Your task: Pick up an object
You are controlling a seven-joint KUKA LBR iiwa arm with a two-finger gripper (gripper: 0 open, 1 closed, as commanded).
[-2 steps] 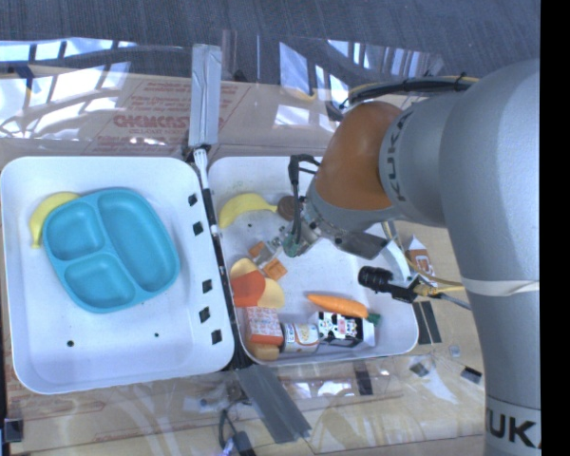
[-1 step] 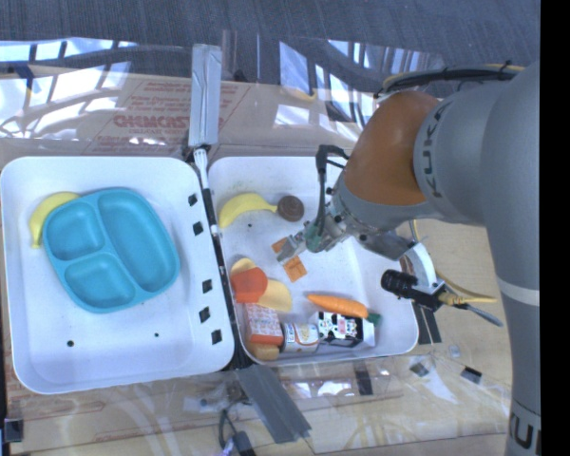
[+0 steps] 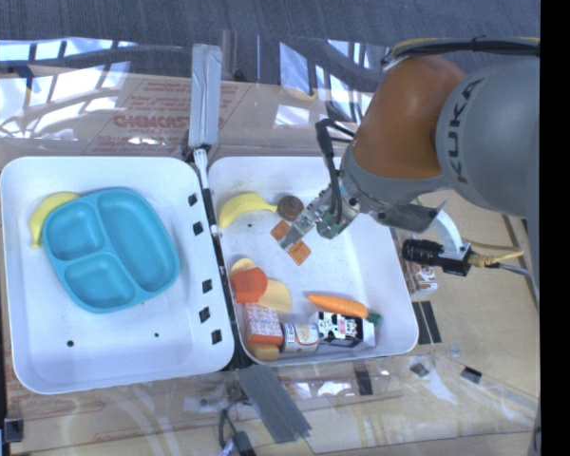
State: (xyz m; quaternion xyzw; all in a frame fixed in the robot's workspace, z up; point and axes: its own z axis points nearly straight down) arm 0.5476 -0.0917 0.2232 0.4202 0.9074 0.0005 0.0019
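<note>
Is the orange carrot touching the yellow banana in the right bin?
Apart. The camera view shows the orange carrot near the right bin's front and the yellow banana near its back, with bare white floor between.

A single fixed camera looks down at a slant from above the table (image 3: 66, 112), framing both white bins (image 3: 19, 350), the arm (image 3: 475, 131) entering from the right.

Dark grey ribbed carpet (image 3: 123, 3) covers the floor along the top. Below it a flattened cardboard sheet (image 3: 142, 112) with faded red print lies on the bench under glossy clear plastic that catches bright window-like reflections. The light wooden benchtop (image 3: 484, 331) shows at right, crossed by grey tape strips (image 3: 271, 402).
</note>
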